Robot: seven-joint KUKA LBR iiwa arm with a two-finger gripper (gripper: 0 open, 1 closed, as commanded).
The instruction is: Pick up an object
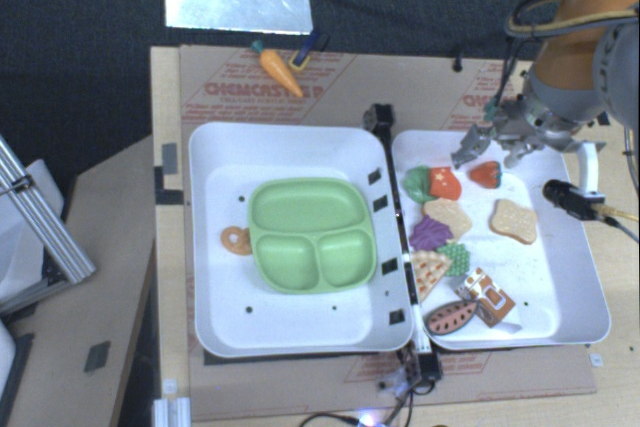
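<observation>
pincer: I see my pincer (487, 147) hanging over the far end of the right bin (575, 285), fingers spread apart with nothing between them.
target: the red strawberry-like toy (485, 174) lies just below the pincer in the picture, almost between the fingertips, so I judge the next move to be a short drop onto it.
axis: it looks roundish, with no clear long axis I can make out.
neighbours: left of the strawberry, a red-and-green toy (436, 183) sits close by; the toast slice (514, 221) lies nearer to me than the strawberry.
right bin holds: also a purple grape bunch (430, 233), a waffle wedge (431, 268) and more toys.
left bin (215, 215) holds: a green divided tray (310, 233), with a small pretzel (236, 240) beside it.
</observation>
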